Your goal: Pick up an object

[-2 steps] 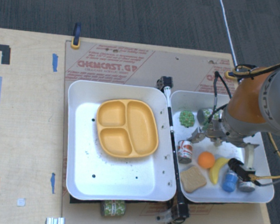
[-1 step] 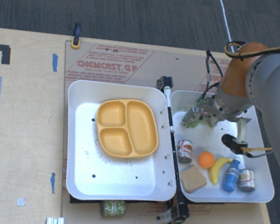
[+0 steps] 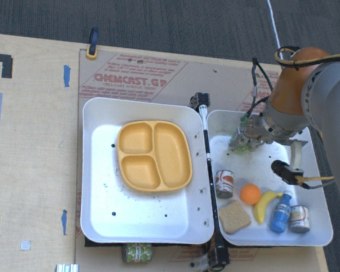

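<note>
Tool [image 3: 245, 140] above glossy white right bin [image 3: 322, 226].

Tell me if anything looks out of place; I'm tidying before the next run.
One thing: a green-labelled can lies on its side outside both bins, on the bench just below the left white bin that holds the yellow divided plate.

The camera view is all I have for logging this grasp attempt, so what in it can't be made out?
- Claw: blurred and small, over the right bin; its state and any contact can't be told.
- Can labels: too small to read.
- Green can: partly tucked under the left bin's front rim.
- Arm: cut off by the right edge.
</note>
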`<state>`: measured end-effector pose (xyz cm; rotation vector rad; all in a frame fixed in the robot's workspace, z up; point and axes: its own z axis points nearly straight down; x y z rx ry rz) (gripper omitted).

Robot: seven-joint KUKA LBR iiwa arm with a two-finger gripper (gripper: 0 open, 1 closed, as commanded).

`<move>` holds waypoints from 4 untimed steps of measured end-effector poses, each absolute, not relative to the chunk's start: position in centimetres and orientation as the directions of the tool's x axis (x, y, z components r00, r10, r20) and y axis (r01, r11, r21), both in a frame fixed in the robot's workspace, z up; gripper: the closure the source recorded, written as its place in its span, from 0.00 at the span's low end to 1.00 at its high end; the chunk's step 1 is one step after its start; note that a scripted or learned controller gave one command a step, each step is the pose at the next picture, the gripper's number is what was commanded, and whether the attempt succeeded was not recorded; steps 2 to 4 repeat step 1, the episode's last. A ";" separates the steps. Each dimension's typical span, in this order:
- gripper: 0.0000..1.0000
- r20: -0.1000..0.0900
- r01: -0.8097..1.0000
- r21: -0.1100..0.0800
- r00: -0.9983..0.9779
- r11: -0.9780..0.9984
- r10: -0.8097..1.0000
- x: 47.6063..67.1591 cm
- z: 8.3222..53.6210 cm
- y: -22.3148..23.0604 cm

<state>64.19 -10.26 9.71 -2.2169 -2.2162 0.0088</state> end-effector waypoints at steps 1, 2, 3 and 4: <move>1.00 0.001 1.000 0.005 -0.003 0.003 1.000 62.6 18.7 -3.3; 1.00 0.001 1.000 0.005 -0.003 0.003 1.000 62.6 18.7 -3.3; 1.00 0.001 1.000 0.005 -0.003 0.003 1.000 62.6 18.7 -3.3; 1.00 0.001 1.000 0.005 -0.003 0.003 1.000 62.6 18.7 -3.3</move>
